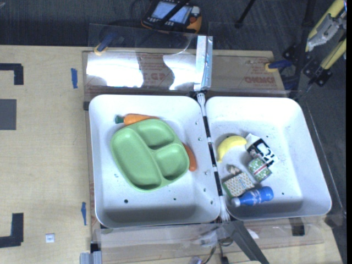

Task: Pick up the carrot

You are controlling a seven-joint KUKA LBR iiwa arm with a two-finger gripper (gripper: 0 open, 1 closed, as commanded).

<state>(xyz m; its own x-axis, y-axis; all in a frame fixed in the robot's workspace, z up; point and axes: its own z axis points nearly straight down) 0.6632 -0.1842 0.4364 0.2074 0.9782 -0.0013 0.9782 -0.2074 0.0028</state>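
Carrot (137,117) in left-hand bin (144,209), touching green plate (149,154) at its far edge; my end effector's state impossible to tell.

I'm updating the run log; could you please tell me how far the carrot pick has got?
Nothing looks done yet: the carrot lies in the left bin, tucked against the green divided plate's far edge. Nothing is in hand. The reach, grasp and lift all remain.

We see a robotics lab: two white bins (146,210) on a taped plywood tabletop (44,147), tripod legs (250,4) and a handheld controller (171,14) behind.
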